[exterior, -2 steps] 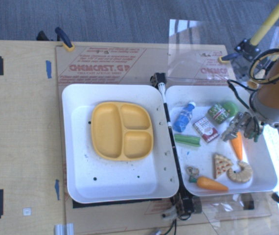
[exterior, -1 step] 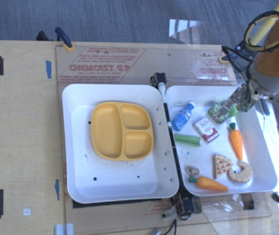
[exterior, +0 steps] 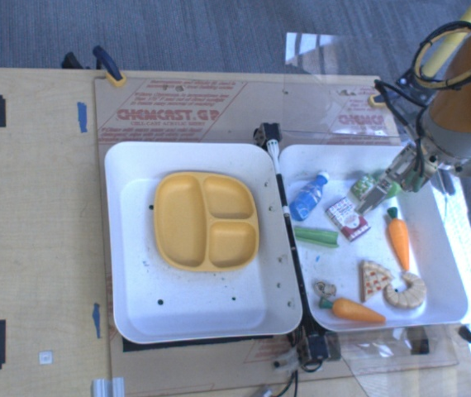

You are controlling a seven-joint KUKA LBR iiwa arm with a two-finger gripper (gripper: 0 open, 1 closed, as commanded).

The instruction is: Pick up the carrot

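A yellow divided plate (exterior: 206, 222) lies in a white bin (exterior: 128, 246); the carrot (exterior: 398, 240) is orange with a green top.

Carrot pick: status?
Tool low over the right bin, nothing seen held. Two carrots: one just right of the tool, untouched; another at the front. Red carton beside the tool.

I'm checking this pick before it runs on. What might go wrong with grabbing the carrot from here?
1. Two carrots lie in the right bin: one upright carrot near the pincer, another at the front. The wrong one may be taken.
2. The pincer sits over the green packet and red carton, so it may grab those instead.
3. The front carrot touches the pizza slice area and a small shell, which may get dragged.
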